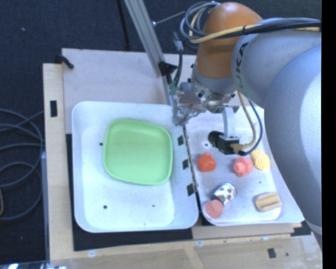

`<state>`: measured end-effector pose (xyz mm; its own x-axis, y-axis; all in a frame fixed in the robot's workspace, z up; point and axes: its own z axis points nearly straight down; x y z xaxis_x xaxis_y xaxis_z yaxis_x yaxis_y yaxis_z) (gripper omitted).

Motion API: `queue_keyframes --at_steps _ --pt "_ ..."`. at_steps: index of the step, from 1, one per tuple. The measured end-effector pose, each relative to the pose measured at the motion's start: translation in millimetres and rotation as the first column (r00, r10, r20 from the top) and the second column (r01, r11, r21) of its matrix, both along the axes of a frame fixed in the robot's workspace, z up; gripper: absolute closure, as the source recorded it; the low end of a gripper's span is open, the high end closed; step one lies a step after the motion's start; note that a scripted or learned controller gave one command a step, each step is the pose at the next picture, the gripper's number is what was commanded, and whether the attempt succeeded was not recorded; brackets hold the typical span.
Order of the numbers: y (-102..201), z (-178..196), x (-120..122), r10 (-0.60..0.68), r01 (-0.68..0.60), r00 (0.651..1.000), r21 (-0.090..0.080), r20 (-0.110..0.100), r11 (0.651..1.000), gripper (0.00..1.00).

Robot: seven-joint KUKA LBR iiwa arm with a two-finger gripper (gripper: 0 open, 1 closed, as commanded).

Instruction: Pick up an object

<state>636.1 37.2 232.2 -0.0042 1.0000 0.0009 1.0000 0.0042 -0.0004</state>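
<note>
While the arm (280, 66) is reaching in from the right, its hand (182, 114) is hovering over the bins' far divider; small toys are lying in the right bin (291, 206).

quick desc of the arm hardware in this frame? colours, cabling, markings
The arm has a smooth, rounded light-grey shell with dark lettering partly visible on it. An orange band wraps the segment above the wrist. A yellow and a black cable run along the top, and grey cables loop behind the band. Below sits a small metallic gripper, with a thin cable hanging beside it.
</note>
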Motion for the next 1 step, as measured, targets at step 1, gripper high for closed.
queue_keyframes --at_steps 1 --pt "45.7 5.0 25.1 -0.001 0.001 1.0 0.0 0.001 1.0 1.0"
